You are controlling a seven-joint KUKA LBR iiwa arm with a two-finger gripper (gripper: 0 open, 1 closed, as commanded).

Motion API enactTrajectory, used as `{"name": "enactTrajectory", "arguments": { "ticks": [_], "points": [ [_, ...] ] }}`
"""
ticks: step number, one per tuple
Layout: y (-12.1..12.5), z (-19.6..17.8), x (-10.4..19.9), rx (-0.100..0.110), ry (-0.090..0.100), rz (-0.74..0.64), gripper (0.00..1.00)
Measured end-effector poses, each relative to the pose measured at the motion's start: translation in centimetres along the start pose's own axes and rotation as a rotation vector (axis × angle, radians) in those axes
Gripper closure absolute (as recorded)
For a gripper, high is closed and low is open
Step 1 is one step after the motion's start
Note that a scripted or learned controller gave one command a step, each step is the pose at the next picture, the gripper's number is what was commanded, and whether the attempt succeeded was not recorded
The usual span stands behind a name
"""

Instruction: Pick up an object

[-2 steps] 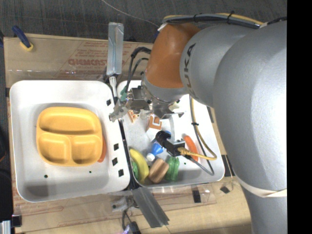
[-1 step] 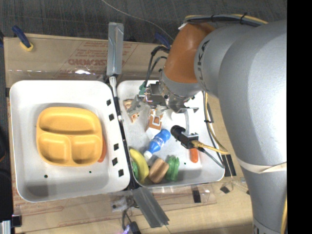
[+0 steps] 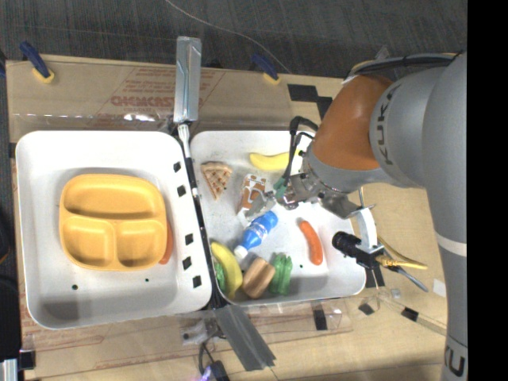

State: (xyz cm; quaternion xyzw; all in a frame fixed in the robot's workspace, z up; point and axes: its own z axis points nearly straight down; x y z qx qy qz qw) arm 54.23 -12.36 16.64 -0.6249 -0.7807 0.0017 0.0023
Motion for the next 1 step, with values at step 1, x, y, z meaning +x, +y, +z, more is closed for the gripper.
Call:
{"name": "enactTrajectory", "arguments": {
  "ticks": [1],
  "points": [
    [0.01,-2.67,2.09,-0.005,-0.002,-0.113,0.00]
  ]
}}
